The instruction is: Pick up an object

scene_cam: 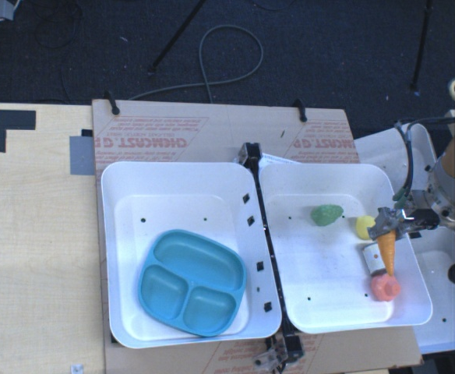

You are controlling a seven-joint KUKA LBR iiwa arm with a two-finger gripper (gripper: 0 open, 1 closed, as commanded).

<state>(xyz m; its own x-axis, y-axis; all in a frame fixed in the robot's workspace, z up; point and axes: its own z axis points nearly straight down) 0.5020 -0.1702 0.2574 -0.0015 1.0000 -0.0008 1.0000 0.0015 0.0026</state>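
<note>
Both white bins (118,209) look like smooth, slightly glossy plastic, as does the blue divided plate (192,282), on a matt wood-grain bench (33,248).

Bright, even light overhead washes the white bins (212,179) nearly shadowless; the floor (95,45) behind them stays dim, everything slightly soft.

We are looking at a robotics lab rather than a home or shop: two shallow white bins (122,201) sit side by side, fixed onto a cardboard sheet (212,135) on a pale wooden bench (33,240) with black markers stuck to it. Loose cables (227,57) trail over the dark carpeted floor (329,45) behind, and the bins hold test props, a blue divided plate (192,281) and small toy foods (327,214), which we would expect of a grasping-trial setup.
</note>
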